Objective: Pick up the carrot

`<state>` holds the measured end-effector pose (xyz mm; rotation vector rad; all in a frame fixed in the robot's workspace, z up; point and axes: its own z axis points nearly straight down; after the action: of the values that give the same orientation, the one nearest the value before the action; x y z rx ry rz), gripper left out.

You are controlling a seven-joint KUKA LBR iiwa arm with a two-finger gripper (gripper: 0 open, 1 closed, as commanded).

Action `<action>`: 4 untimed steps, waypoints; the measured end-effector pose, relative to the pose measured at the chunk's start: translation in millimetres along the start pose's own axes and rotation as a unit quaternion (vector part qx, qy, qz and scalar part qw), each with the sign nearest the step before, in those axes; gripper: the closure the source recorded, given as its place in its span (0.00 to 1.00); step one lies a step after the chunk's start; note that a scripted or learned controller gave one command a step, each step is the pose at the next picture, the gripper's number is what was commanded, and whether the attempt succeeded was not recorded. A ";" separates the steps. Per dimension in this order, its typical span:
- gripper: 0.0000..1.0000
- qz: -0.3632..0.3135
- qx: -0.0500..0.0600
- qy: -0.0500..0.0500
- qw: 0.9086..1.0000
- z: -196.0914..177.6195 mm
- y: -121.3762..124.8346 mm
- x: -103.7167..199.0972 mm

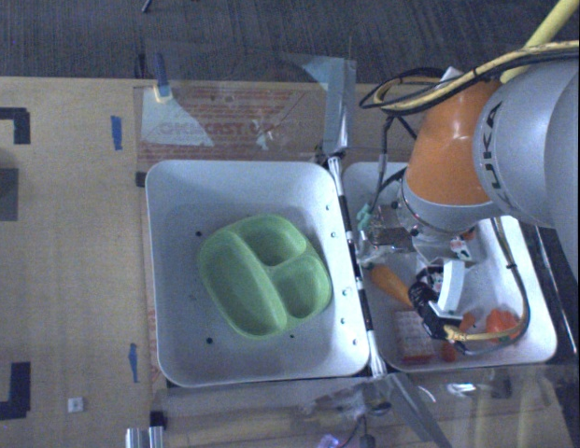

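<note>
Where arm (pixel 476 147) leans over right bin (pixel 544 336), gripper (pixel 378 253) (low inside) beside carrot (pixel 393 287).

Legible text: one item only.

1. Grey casing of the arm (pixel 537 129), just beside the orange band (pixel 448 152): black block capitals running along the link. "UK" reads cleanly, part of the KUKA brand mark. The remaining letters curve away round the casing.

2. Clear plastic sheet (pixel 238 119) on the bench (pixel 65 278), beyond the left bin (pixel 177 343): a line of large reddish-brown letters, too faint and glare-washed to read.

3. Flat pale packet (pixel 411 334) in the right bin (pixel 537 334): red print, illegible.
</note>
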<state>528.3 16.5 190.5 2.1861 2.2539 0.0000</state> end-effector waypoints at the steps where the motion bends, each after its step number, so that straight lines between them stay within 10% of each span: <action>1: 1.00 0.091 0.003 0.001 0.996 6.7 -48.7 44.7; 2: 1.00 0.059 0.001 0.000 0.998 6.0 47.1 -31.0; 3: 1.00 0.124 0.000 0.000 0.992 5.7 120.3 34.0; 4: 1.00 0.196 0.003 0.000 0.981 6.1 60.2 7.6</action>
<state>588.3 25.9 184.4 2.5891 1.7837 -0.0055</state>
